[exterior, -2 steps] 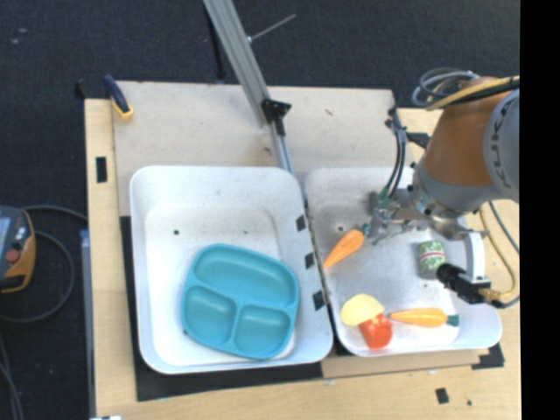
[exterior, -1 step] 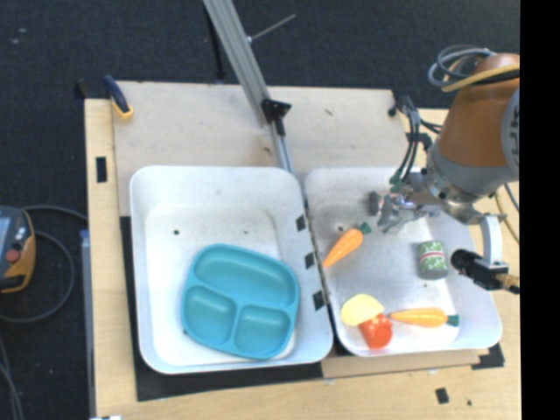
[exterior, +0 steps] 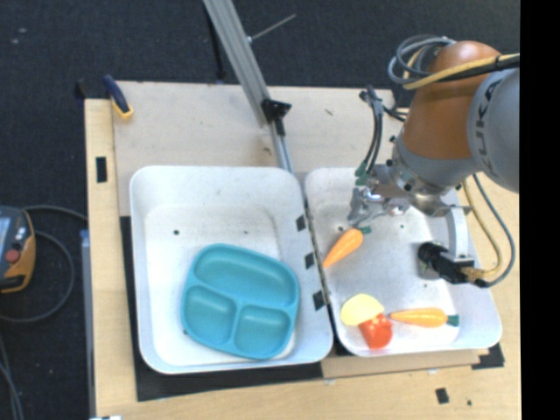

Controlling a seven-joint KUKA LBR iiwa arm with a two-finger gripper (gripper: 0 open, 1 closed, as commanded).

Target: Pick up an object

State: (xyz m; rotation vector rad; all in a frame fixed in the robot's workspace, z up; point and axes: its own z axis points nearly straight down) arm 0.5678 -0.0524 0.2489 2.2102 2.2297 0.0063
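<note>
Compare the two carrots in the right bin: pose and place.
The upper carrot lies at a slant near the bin's left wall, just below the claw; the lower carrot lies nearly level at the bin's front, beside the red piece. Both are orange with green ends.

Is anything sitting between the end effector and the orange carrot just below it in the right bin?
Nothing visible. The end effector hangs just above the carrot, with bare bin floor around it; the other toys lie nearer the front.
</note>
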